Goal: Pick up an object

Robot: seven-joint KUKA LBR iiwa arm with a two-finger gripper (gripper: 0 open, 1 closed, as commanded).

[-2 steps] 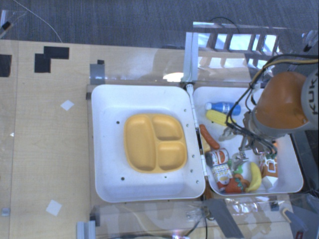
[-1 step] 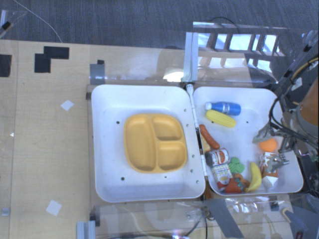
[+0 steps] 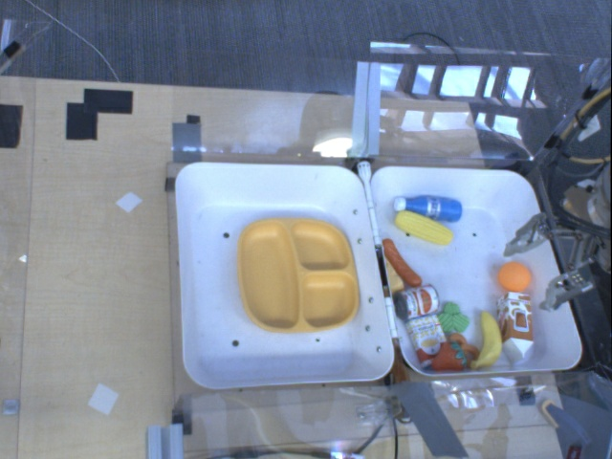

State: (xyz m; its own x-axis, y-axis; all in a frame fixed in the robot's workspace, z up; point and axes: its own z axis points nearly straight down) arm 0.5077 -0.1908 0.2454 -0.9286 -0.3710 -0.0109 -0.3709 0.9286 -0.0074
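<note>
Looking down on the bench, you see two white bins side by side; take the orange ball in the right bin as your landmark. The gripper sits just to the right of that ball, over the bin's right wall, with its two metal fingers spread apart and nothing between them.

Left of the ball and up toward the far wall, a yellow corn cob lies with its long axis running nearly left to right, tilted slightly down at the right. Just beyond it a blue bottle lies parallel, white cap end pointing left; its label is too small to read.

Further left of the ball, a red sausage lies on a diagonal, its upper end toward the divider between the bins. Below it a small can lies on its side with a red and white label, the writing unreadable.

Directly below the ball stands a small carton, orange and white, with print you cannot make out. Just left of it a yellow banana curves up and down the view. A green toy and a red one crowd the near corner.

Well to the left of the ball, in the left bin, lies a yellow divided tray with three compartments.
</note>
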